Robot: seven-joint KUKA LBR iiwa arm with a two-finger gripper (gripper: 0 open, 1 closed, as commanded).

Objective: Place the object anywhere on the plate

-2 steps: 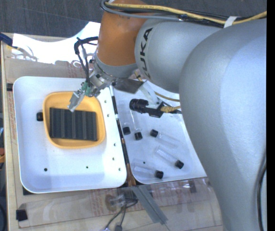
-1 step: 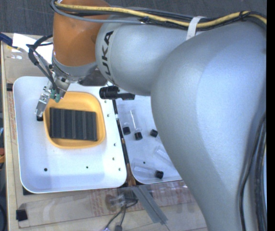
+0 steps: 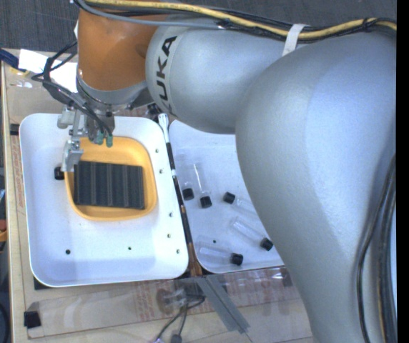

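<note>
A yellow plate (image 3: 141, 156) with rounded corners lies in the upper middle of the left white bin (image 3: 97, 263). A dark ribbed rectangular object (image 3: 111, 184) rests flat on the plate and covers most of it. My gripper (image 3: 89, 140) hangs just above the plate's far left rim, at the object's upper left corner. The orange wrist band (image 3: 111, 41) sits directly over it. Whether the gripper touches the object is hidden by the wrist.
The right bin (image 3: 215, 152) holds several small black caps (image 3: 205, 201) and clear tubes (image 3: 246, 229). The grey arm (image 3: 312, 134) covers the right half of that bin. Cables (image 3: 179, 313) lie on the bench in front of the bins.
</note>
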